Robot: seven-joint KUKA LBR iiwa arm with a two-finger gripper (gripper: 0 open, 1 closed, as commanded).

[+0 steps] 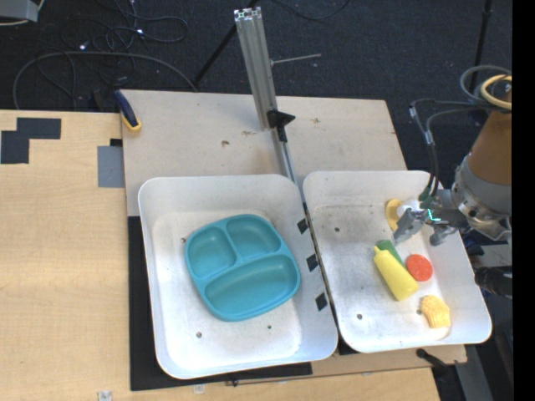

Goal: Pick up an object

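Gripper (pixel 424 221) sits mid-right of frame over the right bin (pixel 351 324), fingers apart, nothing between them. Yellow bottle (pixel 394 274) lies just below it, beside the red ball (pixel 419 267). Prob light, stiff, slick plastic; grab across the body's mid, not the green cap.

Smooth glossy blue plastic tray (pixel 242 266); scuffed matt white bins (pixel 167 224); pale wood-grain worktop (pixel 58 249); brushed metal post (pixel 257 65).
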